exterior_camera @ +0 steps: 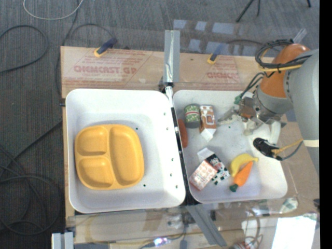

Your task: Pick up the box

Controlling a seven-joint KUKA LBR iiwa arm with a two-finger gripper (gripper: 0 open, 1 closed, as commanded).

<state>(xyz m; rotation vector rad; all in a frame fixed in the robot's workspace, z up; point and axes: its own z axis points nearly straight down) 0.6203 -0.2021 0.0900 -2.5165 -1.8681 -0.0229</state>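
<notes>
Hand (239,109): at the upper right of the right bin (270,188), mounted on the grey arm (311,102) with its orange band (282,71); the arm enters from the right. Metal parts of the hand project leftward over the bin's floor. Whether it is released or clenched cannot be told from this angle; nothing is visibly between its fingers.

Box (208,116): small, brown and white, lying in the upper left part of the right bin, left of the hand and apart from it.

Green can (192,115): just beside the box on its left, touching or nearly so.

Red-brown stick-shaped item (182,133): against the right bin's left wall, below the can.

Patterned carton (204,174): pink and white, in the lower middle of the right bin, tilted; a black-and-white checkered item (220,170) lies against its right side.

Banana (240,162) and carrot (241,176): lower right of the right bin, side by side and touching.

Left bin (93,100): holds a yellow divided plate (109,156) with three compartments, lying flat.

Counter (119,69): brown board with red lettering behind both bins.
</notes>
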